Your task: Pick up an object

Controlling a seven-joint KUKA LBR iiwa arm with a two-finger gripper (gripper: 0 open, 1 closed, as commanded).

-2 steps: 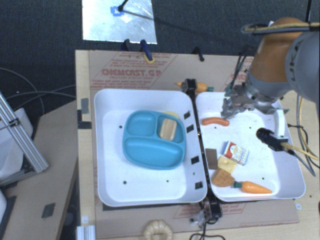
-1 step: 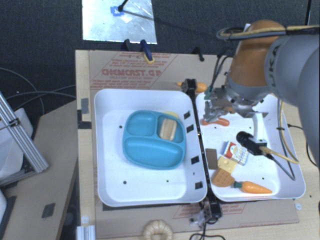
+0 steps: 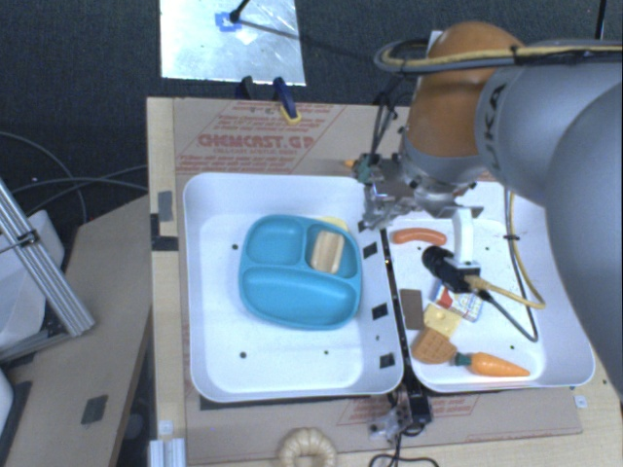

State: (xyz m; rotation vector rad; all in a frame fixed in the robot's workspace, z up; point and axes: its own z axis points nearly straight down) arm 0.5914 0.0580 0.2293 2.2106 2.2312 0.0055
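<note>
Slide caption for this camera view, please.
KUKA arm's hand hovers at the divider between bins; blue plate with bread left, toy carrot right.

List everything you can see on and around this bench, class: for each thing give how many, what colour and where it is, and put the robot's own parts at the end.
bins: 2, white, side by side on the bench
divided plate: 1, blue, in the left bin
toy bread slice: 1, tan, in the plate's upper right compartment
toy sausage: 1, orange-red, top of the right bin
toy carrot: 1, orange, near edge of the right bin
toy waffle piece: 1, brown, left of the carrot
cardboard sheet: 1, brown with red print, under the bins
metal plate: 1, silvery, on the floor behind the bench
arm: 1, grey with an orange band, reaching in from the right
hand: 1, dark metal, over the wall between the bins
</note>
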